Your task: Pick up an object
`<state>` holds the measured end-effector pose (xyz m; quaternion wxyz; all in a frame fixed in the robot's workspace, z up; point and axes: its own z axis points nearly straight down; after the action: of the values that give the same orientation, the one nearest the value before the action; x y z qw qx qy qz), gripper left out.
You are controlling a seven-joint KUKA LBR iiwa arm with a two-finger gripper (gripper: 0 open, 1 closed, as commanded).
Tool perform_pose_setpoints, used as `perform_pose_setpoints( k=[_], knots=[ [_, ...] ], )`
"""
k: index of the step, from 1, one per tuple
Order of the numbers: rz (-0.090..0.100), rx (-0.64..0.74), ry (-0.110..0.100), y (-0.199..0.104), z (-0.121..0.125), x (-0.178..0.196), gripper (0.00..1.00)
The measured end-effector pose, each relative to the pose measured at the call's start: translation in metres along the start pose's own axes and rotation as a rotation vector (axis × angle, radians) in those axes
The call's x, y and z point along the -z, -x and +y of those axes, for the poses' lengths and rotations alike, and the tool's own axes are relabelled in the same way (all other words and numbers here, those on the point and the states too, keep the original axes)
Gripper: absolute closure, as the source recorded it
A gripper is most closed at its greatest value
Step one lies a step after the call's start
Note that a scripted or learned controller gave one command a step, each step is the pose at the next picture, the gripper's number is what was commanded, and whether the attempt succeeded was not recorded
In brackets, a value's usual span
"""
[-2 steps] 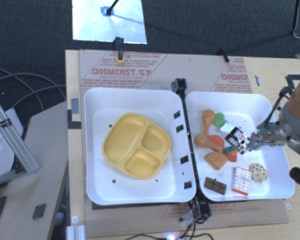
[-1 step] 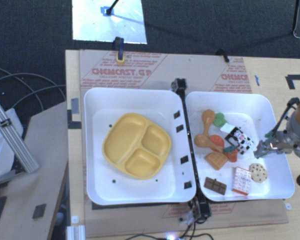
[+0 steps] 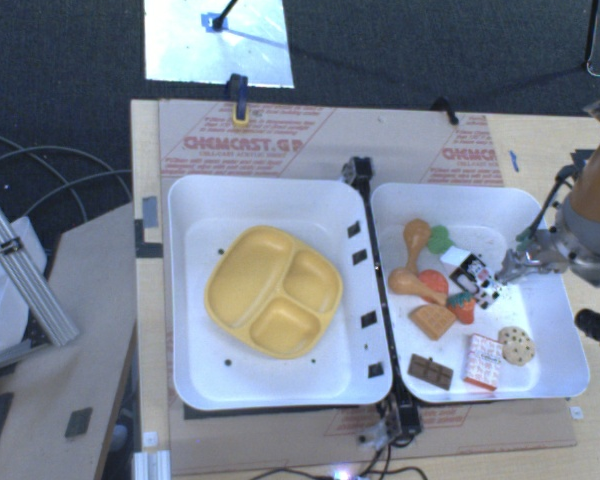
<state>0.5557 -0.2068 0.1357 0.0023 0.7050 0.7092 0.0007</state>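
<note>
The grey arm with its two-finger gripper (image 3: 487, 286) is reaching in from three o'clock and hovering low over the right shallow white plastic bin (image 3: 550, 218). Whether its black-and-white tips are spread or pinching cannot be told. They are sitting just beside a cluster of toy food near the bin's centre: a tan plastic drumstick (image 3: 414, 240), a green round piece (image 3: 439, 238), a red-orange tomato-like piece (image 3: 435, 282) and a tan waffle square (image 3: 433, 320). Toward six o'clock are lying a brown chocolate bar (image 3: 429, 371), a red-and-white wafer packet (image 3: 483, 360) and a chocolate-chip cookie (image 3: 516, 345). In the left white bin (image 3: 195, 228), a yellow three-compartment plastic tray (image 3: 272, 290) is resting at its centre.
</note>
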Motion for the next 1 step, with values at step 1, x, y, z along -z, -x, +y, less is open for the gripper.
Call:
perform_pose_setpoints(
  k=[1],
  knots=[
    [0.003,-0.008,-0.007,0.0001,-0.0722,0.0070,1.00]
  ],
)
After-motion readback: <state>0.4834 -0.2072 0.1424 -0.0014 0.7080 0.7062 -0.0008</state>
